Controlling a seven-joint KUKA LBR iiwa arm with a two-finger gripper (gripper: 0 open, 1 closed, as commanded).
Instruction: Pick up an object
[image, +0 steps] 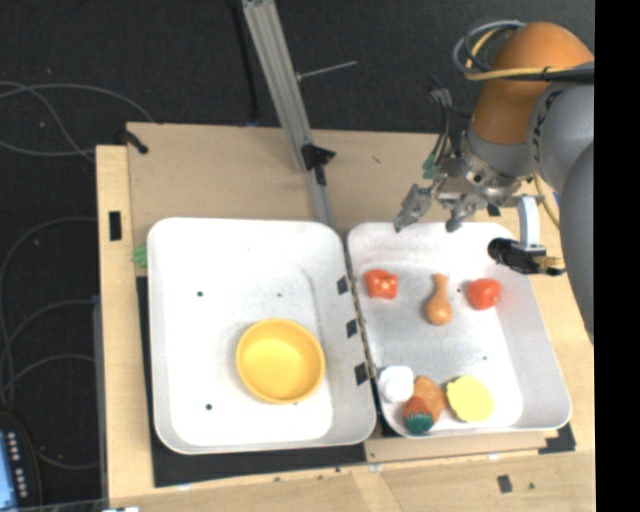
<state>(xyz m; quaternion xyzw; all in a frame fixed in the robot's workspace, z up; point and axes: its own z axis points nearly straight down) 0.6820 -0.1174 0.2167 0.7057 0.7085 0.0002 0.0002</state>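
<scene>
Wooden worktop (230, 170): hand (430, 212) hangs spread, apparently empty, above right bin (520, 330); approach step; next, descend onto tan drumstick-shaped toy (438, 300) below.

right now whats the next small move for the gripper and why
Probably a short move toward the camera and down toward the tan pear-shaped toy. The gripper hangs open over the far rim of the right bin with nothing between its fingers, and that toy lies nearest, apart from the red pieces either side, so the fingers should fit around it.
</scene>
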